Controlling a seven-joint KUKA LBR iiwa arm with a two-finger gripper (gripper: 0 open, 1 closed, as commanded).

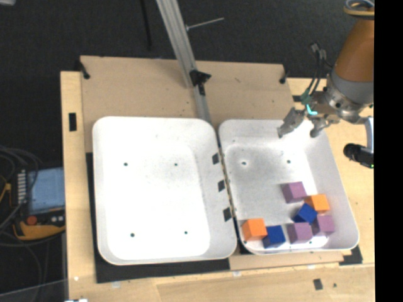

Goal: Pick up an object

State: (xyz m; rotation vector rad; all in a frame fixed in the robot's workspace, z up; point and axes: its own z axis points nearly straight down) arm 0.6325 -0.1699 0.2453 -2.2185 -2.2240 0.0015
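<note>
Several small blocks lie in the near right corner of the right bin (252, 143): a purple block (293, 190), an orange block (318, 202), a blue block (306, 214), another purple block (300, 232), a purple block (326, 223) by the wall, an orange block (254, 228) and a blue block (274, 236). My gripper (303, 125) hangs over the far right edge of that bin, well away from the blocks. Its two fingers (289, 124) are spread apart with nothing between them.
The left bin (157, 187) sits beside the right one, joined by black clips. A slanted metal pole (179, 39) rises behind the bins. A blue device and cables (38, 197) lie off the bench at the left.
</note>
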